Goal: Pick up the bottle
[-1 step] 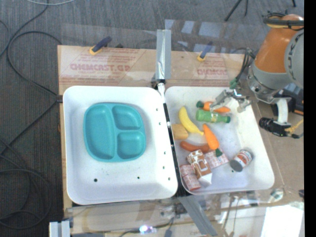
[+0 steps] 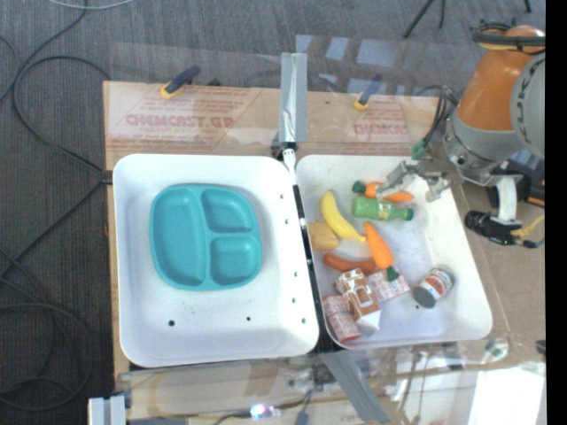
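The bottle (image 2: pixel 381 208) is green with a paler label and lies on its side in the upper part of the right bin (image 2: pixel 465 268). My gripper (image 2: pixel 417 181) hangs just above and to the right of it, near the bin's far right corner. Its fingers (image 2: pixel 398 175) stand open with nothing between them. A small gap separates the gripper from the bottle.
Around the bottle lie a small carrot (image 2: pixel 391 194), a banana (image 2: pixel 339 217), a larger carrot (image 2: pixel 378 245), a sausage (image 2: pixel 349 262), a yellow block (image 2: pixel 322 235), cartons (image 2: pixel 359 295) and a can (image 2: pixel 432 288). The left bin (image 2: pixel 133 326) holds a teal divided plate (image 2: pixel 206 235).
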Robot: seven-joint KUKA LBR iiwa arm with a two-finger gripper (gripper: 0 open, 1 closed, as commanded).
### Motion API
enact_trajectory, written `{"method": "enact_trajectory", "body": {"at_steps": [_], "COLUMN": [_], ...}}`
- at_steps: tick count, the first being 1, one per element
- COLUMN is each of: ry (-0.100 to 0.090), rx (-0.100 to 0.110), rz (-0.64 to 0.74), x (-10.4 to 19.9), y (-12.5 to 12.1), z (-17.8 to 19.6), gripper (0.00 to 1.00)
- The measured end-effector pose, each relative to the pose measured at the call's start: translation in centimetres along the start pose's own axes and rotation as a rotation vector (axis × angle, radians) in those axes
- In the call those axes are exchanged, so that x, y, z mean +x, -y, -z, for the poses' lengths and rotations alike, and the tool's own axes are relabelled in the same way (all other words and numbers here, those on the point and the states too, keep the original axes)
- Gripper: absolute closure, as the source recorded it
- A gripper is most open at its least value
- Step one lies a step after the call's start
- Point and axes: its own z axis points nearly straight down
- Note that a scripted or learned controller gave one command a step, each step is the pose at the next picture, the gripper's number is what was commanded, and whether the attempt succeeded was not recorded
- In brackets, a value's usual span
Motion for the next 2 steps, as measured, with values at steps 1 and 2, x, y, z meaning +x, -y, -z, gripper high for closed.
{"method": "enact_trajectory", "body": {"at_steps": [1,2], "ry": [0.002,0.004], "rx": [-0.001,0.003], "rz": [-0.116,-0.116], "x": [1.18,1.22], "y": [-2.28,-2.26], "z": [-10.11,-9.46], "gripper": [0.0,1.0]}}
